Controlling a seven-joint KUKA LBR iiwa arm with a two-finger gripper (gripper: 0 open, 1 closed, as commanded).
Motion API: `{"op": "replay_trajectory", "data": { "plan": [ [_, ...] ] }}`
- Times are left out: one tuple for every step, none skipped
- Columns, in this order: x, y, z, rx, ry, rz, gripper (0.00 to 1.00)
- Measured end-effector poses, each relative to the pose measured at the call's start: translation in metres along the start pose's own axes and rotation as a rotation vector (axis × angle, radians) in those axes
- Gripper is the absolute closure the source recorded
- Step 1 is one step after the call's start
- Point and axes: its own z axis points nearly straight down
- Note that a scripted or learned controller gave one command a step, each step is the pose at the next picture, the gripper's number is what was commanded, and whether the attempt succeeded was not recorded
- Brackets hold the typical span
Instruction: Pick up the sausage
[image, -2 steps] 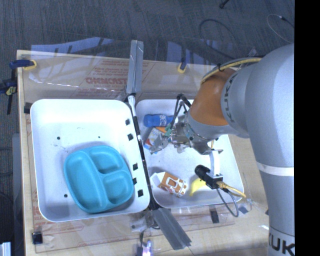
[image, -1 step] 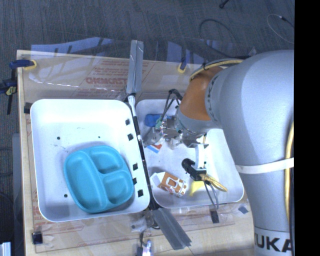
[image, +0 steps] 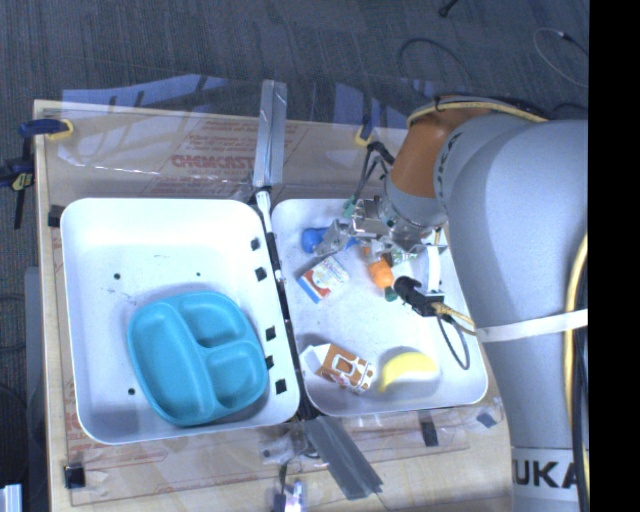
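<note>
White plastic is forming both shallow bins on the wooden worktop (image: 150, 470). The left bin (image: 100, 240) is carrying a blue divided tray (image: 197, 356), which is lying toward that bin's near side. The right bin (image: 330, 215) is holding the smaller items: a blue object (image: 313, 240) near its far left corner, a small red, white and blue packet (image: 318, 282) just below that, an orange and white carton (image: 343, 368) lying near the front edge, and a yellow, banana-like piece (image: 408, 368) just beside the carton on its right.

Reaching in from the right, the grey arm (image: 520, 250) with its orange band (image: 420, 150) is bending down over the far part of the right bin. The claw (image: 385, 250) is hanging low among the items there, next to a small orange object (image: 380, 272); whether it is clenched or released cannot be told from this angle, since the wrist hardware is blocking it. A black cable (image: 430, 300) is trailing from the wrist across the bin's right side.

As for the sausage, no item in the bin can be surely identified as it; the small orange object by the claw is too blurred to name.
</note>
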Motion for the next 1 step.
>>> {"op": "replay_trajectory", "data": {
  "plan": [
    [-0.0072, 0.0148, -0.0397, -0.003, -0.002, -0.186, 0.00]
  ]
}}
